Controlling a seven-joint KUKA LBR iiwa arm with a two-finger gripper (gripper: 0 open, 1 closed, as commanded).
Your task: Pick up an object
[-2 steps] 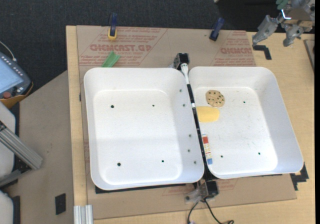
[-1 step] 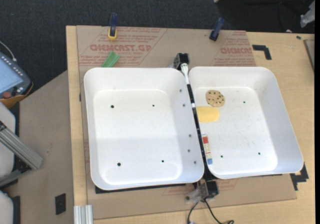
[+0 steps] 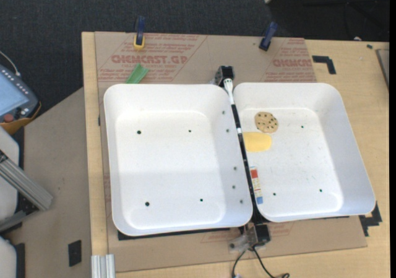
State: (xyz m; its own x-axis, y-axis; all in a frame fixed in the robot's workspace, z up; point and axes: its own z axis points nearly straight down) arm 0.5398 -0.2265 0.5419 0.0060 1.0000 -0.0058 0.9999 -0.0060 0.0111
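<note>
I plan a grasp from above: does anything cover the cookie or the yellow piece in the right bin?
Nothing visible covers them. The cookie and the yellow piece lie exposed in the right bin, close together, near its left wall.

Round cookie (image 3: 266, 122) and yellow piece (image 3: 257, 142), flat, right bin's (image 3: 346, 147) left side.

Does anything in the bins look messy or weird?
Nothing is spilled or broken. A chocolate chip cookie and a flat yellow piece lie close together at the right bin's left side. A green strip lies outside the bins on the board, which looks a bit stray.
</note>
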